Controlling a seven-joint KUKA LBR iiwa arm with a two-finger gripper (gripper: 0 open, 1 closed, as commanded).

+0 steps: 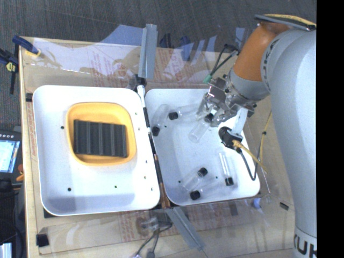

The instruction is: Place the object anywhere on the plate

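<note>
A yellow plate [122,112] lies in the left white bin [54,181], and a dark ridged block [100,138] rests on its middle. Several clear vials with black caps are scattered in the right white bin [174,155]. One clear vial [196,133] lies tilted just below and left of my gripper [213,113]. The gripper hangs low over the upper right part of that bin, under the orange band of the arm. Whether it touches this vial is hidden by the wrist.
Other vials lie at the right bin's upper left [174,114], left wall [155,129], bottom middle [196,179] and right side [226,168]. A black and yellow cable [242,147] loops over the bin's right rim. The grey arm [293,117] fills the right side.
</note>
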